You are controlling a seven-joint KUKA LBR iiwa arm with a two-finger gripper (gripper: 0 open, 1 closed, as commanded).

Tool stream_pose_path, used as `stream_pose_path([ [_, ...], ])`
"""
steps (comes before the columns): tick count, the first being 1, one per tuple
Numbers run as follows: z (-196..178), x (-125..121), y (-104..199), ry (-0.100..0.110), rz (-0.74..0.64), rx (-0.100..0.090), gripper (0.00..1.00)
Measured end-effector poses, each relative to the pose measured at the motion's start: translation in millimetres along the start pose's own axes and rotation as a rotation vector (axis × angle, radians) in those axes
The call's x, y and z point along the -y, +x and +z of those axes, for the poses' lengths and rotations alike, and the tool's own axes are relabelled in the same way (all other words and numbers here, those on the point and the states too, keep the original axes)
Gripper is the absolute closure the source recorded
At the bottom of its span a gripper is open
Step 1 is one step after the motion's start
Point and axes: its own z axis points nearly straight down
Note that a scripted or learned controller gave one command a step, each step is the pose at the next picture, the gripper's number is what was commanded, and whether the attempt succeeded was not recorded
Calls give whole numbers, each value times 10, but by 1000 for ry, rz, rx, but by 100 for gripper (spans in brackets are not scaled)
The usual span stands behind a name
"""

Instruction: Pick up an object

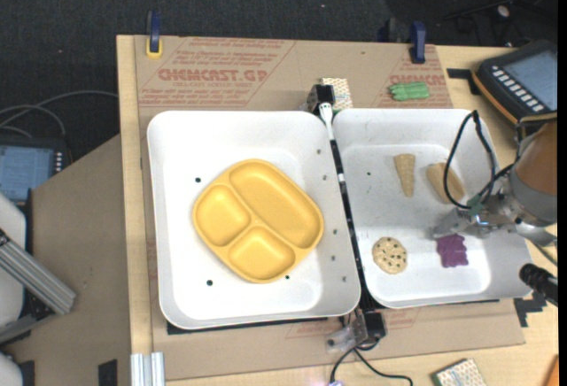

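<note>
The right bin point(416, 138) holds several small items. A purple toy point(453, 250) lies near its front right, and a round speckled cookie point(389, 255) sits to its left. Farther back lie a tan cone point(405, 173) and a brownish bread-like piece point(440, 181). My gripper point(462, 224) reaches in from the right and hangs just above and behind the purple toy, low over the bin floor. I see nothing held in it. The arm's body point(536, 185) and a black cable loop point(464, 145) partly cover the bread-like piece.
A yellow divided plate point(257, 220) lies in the left bin point(177, 145). On the cardboard behind the bins sits a green object point(409, 92). A tablet-like device point(523, 83) rests at the far right. Blue clamps point(417, 42) hold the board's back edge.
</note>
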Motion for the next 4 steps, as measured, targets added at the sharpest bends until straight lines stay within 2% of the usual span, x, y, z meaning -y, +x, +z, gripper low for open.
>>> stream_pose_path([
  [1,6,213,670,0,-5,-1,0],
  [2,-103,195,624,-8,0,6,100],
  [3,-72,-359,1288,-9,-10,2,100],
  [4,-1062,-782,2176,-18,-13,0,100],
])
